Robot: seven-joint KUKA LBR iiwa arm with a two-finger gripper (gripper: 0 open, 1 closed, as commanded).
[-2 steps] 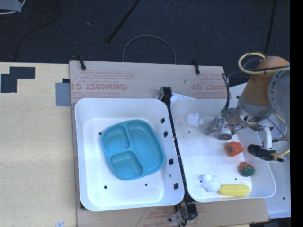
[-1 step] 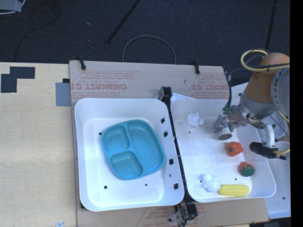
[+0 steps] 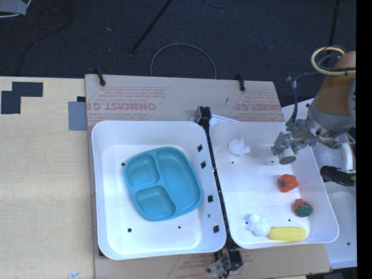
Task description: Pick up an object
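The right bin holds several small objects. A white lump lies near its back. An orange-red toy sits toward the right, and a red and green toy lies nearer the front. A yellow corn cob rests at the front edge, with a white figure just left of it. My gripper hangs over the bin's right back part, above and a little behind the orange-red toy. Nothing shows between its fingers.
The left bin holds a blue divided plate. A black divider with clips runs between the two bins. Cardboard lies under both. The grey arm with its orange band comes in from the right.
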